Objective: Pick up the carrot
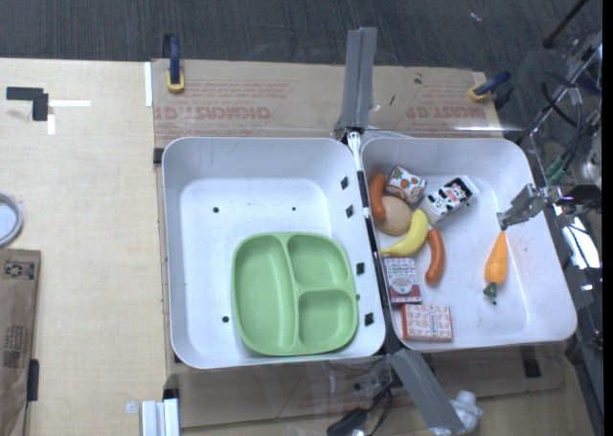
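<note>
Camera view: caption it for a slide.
Gripper poised just above the carrot in the right bin; green plate in the left.

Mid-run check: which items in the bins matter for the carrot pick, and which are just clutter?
For the job:
carrot, at the right side of the right bin
gripper, just above the carrot in the picture

Just lying about:
banana
two sausages
small cartons
green divided plate in the left bin
</note>
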